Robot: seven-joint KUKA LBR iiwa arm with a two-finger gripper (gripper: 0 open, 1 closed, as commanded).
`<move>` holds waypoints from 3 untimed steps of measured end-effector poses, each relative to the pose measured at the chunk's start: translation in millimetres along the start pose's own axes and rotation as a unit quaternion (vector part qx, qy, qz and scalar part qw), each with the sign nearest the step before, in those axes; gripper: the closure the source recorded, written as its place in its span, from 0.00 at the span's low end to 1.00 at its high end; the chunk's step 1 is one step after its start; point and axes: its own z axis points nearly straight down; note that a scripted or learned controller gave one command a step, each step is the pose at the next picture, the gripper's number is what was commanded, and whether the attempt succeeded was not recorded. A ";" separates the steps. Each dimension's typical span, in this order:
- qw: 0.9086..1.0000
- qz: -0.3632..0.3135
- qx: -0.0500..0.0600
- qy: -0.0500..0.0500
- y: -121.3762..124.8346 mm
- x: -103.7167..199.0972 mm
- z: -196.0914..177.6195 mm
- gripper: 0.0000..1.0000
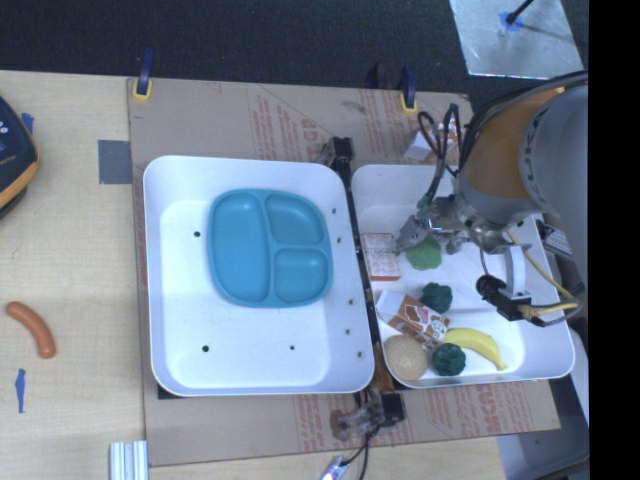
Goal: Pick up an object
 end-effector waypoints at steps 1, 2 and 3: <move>1.000 -0.002 0.002 0.003 0.1 1.9 -9.4 1.00; 1.000 -0.002 0.002 0.003 0.0 2.0 -9.4 0.00; 1.000 -0.001 0.002 0.006 43.1 -41.6 2.4 0.00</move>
